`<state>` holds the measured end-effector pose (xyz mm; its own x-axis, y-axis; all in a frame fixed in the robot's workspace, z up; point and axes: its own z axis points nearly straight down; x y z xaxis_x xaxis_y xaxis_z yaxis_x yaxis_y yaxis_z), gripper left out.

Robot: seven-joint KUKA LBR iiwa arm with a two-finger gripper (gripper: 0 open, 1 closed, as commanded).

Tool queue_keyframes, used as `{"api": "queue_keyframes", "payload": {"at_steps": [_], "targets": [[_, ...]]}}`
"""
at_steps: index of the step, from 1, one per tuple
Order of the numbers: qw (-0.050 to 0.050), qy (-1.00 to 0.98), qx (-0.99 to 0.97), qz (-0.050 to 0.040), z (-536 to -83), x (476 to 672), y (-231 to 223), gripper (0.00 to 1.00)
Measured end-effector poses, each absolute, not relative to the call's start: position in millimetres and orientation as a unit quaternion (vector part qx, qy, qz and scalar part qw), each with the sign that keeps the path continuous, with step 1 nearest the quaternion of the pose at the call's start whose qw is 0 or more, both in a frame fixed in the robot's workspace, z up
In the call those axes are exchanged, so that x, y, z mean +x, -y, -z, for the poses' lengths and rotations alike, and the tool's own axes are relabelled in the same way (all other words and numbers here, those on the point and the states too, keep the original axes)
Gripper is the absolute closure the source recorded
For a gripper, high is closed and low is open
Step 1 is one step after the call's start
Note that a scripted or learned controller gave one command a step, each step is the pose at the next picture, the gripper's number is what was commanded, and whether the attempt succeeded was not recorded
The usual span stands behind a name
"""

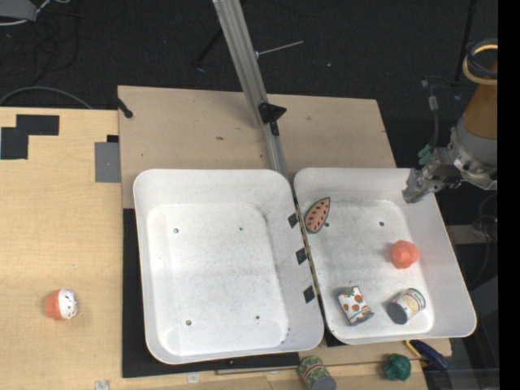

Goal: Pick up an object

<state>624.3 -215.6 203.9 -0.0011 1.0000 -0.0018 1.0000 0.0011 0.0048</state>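
Far left on the worktop [49, 218]: an orange-and-white ball [61, 305], well apart from both bins. Next, the left bin [154, 187], white and shallow. Along the seam, tilted against the right bin [455, 315] wall, an orange speckled oval piece [317, 214]. Within the right bin, near its front edge, a small white carton with red spots [354, 305], then a little can on its side [406, 305]; above these, an orange ball [405, 254] (untouched). At the bin's far right corner, the gripper [416, 187], nothing seen in it; cannot tell whether open or closed. Below the bins, a green lump [397, 367].
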Motion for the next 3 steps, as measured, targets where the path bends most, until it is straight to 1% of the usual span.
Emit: {"api": "queue_keyframes", "payload": {"at_steps": [1,2,3], "targets": [[-0.001,-0.709,0.705,-0.0009,-217.3,628.1,162.2,1.00],[-0.003,-0.709,0.705,0.0003,-209.9,631.2,103.6,1.00],[-0.003,-0.709,0.705,0.0008,-202.3,628.5,51.9,1.00]]}}
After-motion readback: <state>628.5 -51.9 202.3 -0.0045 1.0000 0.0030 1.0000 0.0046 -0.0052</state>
